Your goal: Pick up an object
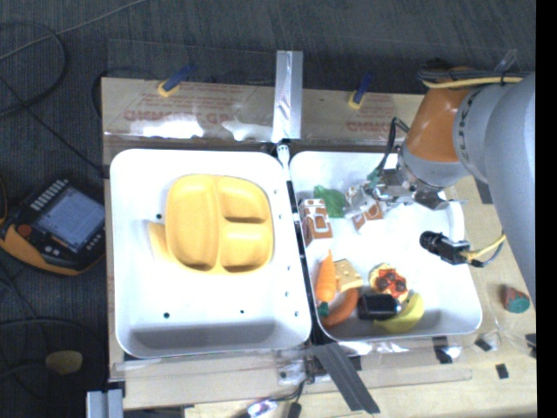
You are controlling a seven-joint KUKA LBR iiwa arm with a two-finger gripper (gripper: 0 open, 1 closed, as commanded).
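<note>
Where pincer hovers, right bin's back wall near

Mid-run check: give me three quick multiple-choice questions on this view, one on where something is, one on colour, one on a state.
1. Where is the yellow tray?
A. left bin
B. right bin
C. floor

2. What colour is the carrot?
A. blue
B. orange
C. white

3. How does the tray lie?
A. flat, compartments up
B. on edge
C. stacked on the banana

Answers: 1 A, it sits inside the left bin. 2 B, it is orange, in the right bin. 3 A, its compartments face the camera; the banana lies apart.
</note>
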